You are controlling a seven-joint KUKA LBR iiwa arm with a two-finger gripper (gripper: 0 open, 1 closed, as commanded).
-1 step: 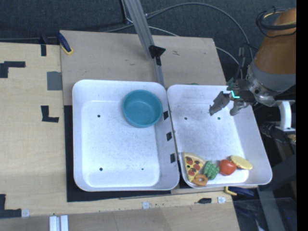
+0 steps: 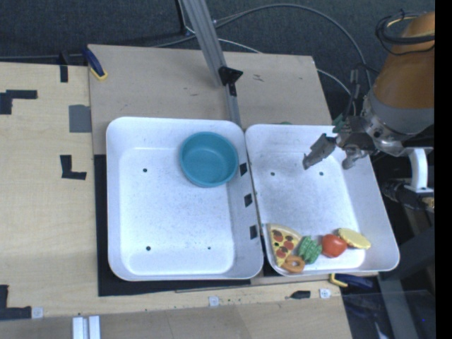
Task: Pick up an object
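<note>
My gripper [image 2: 332,155] hangs over the upper right part of the right bin [image 2: 296,189], its two dark fingers spread apart with nothing between them. Along that bin's near edge lie a pizza slice toy [image 2: 282,241], a green piece [image 2: 308,248], an orange ring [image 2: 294,263], a red tomato [image 2: 333,245] and a yellow piece [image 2: 354,239]. They sit well below the gripper in the view. A blue bowl [image 2: 208,159] rests upright in the left bin [image 2: 169,246], at its far right corner.
A grey pole [image 2: 212,44] slants down from the top to the gap between the bins. Cables [image 2: 296,13] run across the dark floor behind the bench. Black tape marks [image 2: 67,167] lie on the wooden bench at left.
</note>
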